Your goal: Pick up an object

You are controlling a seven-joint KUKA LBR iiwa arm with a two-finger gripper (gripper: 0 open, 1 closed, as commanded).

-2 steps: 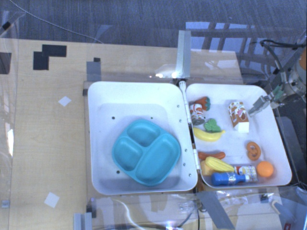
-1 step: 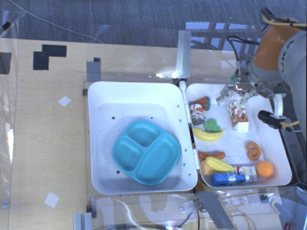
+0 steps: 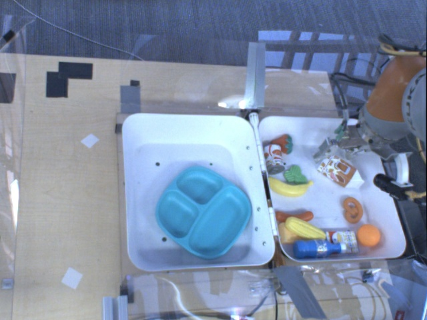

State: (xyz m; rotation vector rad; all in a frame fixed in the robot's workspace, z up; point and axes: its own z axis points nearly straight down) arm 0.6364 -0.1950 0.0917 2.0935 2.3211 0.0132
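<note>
The right bin (image 3: 393,245) holds several toy foods. A white and orange packet (image 3: 335,171) lies in its upper right part. My gripper (image 3: 337,145) hangs just above the packet's far edge, and the arm with its orange band (image 3: 393,89) enters from the right. Whether the gripper touches the packet cannot be made out. Further left are a carrot (image 3: 283,142), a small can (image 3: 272,157), a green broccoli piece (image 3: 295,175) and a banana (image 3: 289,187). A pretzel (image 3: 353,209) and an orange (image 3: 368,236) lie at the right front.
The left bin (image 3: 140,139) holds a blue divided plate (image 3: 203,211). Along the right bin's front lie a red sausage (image 3: 293,215), a yellow corn cob (image 3: 301,230), a blue bottle (image 3: 317,249) and a small white bottle (image 3: 342,237). A metal divider post (image 3: 255,79) stands behind the bins.
</note>
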